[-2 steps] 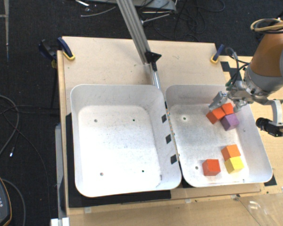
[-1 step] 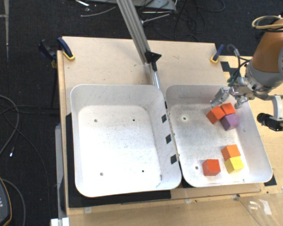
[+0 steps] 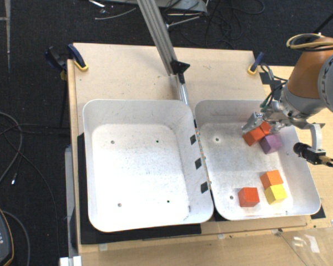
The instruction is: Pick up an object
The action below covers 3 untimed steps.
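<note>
Nearest the camera in the right bin [image 3: 299,206], a red-orange block [image 3: 248,197], a yellow block [image 3: 276,193] and an orange block [image 3: 272,178] sit close together near the front wall, well apart from the arm. Farther back, an orange-red block [image 3: 257,134] is tilted, one corner toward the left bin [image 3: 100,115], with a purple block [image 3: 271,143] touching its right side. The gripper [image 3: 260,123] sits right over it; whether it grips the block cannot be told.

A robotics lab: clamped wooden bench [image 3: 127,71]; loose cables [image 3: 22,132] on dark floor.
</note>
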Each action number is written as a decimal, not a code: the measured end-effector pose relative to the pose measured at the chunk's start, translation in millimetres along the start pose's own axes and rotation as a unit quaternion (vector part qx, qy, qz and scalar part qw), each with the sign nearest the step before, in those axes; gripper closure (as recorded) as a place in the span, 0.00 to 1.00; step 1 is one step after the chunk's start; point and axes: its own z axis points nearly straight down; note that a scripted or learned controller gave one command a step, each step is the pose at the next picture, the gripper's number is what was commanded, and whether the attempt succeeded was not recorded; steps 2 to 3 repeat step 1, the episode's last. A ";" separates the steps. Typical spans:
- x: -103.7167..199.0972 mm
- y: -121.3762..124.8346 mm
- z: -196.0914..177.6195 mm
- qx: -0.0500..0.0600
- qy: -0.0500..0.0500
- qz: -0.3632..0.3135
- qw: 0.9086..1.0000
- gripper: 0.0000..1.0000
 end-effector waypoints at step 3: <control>15.4 -3.8 7.7 -0.003 -0.003 0.001 1.000 0.00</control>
